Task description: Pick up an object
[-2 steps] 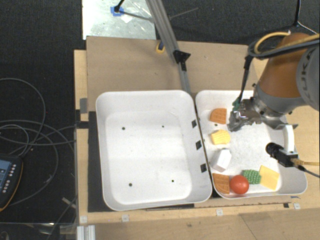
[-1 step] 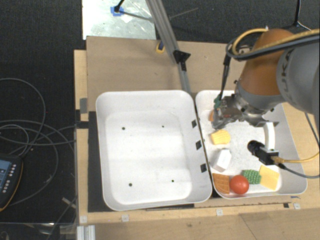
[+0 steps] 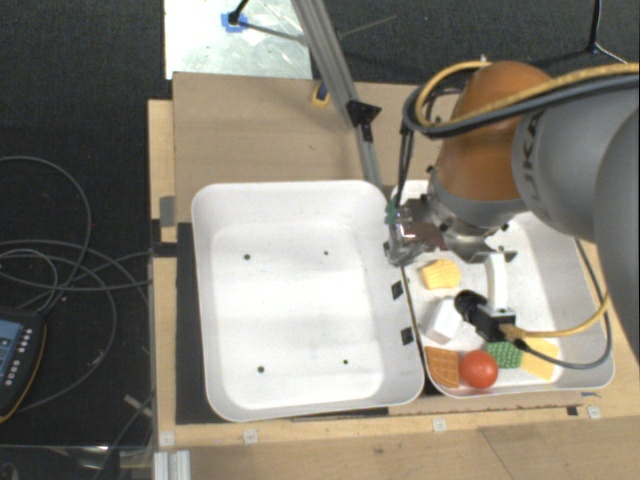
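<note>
— Jaws: can't tell from where I stand. The arm hangs right over them, so whether they're spread or pressed together, I won't guess. Nothing visibly held.

— Where's the gripper?

— Over the right bin, at its far left corner, close to the wall beside the left bin.

— What's there to pick?

— Everything lies in the right bin. A yellow block sits just on the near side of the gripper and is the closest candidate. A white block is nearer again. Along the near wall there's an orange waffle-patterned piece, with a red ball touching it or nearly so. Then a green piece and a pale yellow slab.

— Which would you go for?

— My judgement: the yellow block. It lies apart from the others, has flat faces, and nothing leans on it. The near-wall group is crowded, and the ball would likely roll off.

— How to do it well?

— Centre above the block first, with a small shift toward the near side, away from the corner wall. Turn the wrist so the jaws meet its narrower sides. Come straight down, close only once low enough to straddle the block, then lift vertically. The risks I'd note are clipping the bin wall or nudging the block aside before the grip takes.
</note>
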Action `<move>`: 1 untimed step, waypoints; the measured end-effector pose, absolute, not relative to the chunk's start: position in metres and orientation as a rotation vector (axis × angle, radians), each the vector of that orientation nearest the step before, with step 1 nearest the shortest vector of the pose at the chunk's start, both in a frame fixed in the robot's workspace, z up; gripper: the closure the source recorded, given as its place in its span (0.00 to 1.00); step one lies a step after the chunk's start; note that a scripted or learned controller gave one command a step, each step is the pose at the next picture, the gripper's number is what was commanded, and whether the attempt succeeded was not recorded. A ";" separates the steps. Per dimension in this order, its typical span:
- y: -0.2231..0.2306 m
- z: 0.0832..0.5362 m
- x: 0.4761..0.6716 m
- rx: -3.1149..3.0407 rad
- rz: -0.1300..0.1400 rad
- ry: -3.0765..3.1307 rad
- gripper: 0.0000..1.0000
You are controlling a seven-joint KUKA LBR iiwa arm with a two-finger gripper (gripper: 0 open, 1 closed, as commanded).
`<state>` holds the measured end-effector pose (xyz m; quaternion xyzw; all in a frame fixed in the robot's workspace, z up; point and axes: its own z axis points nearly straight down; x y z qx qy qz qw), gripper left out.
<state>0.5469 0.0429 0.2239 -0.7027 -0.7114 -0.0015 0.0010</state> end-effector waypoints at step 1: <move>0.095 0.222 0.548 -2.208 -0.004 -2.233 1.00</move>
